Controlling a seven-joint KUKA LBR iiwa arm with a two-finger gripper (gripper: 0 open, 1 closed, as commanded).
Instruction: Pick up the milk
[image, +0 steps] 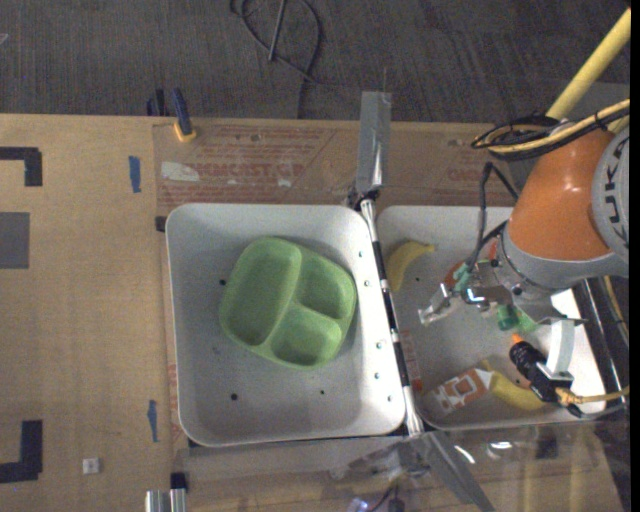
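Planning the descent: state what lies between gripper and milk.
Camera view: bare floor of the right bin lies between the gripper and the milk.

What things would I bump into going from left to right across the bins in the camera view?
Green divided plate → banana by the bin wall → milk carton lying at the bin's lower edge → gripper → second banana.

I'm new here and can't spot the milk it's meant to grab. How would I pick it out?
Look in the right-hand white bin, at its front edge. The milk carton lies on its side near the front-left corner, touching a banana. It is the boxy white item with orange print; its neighbours are yellow fruit.
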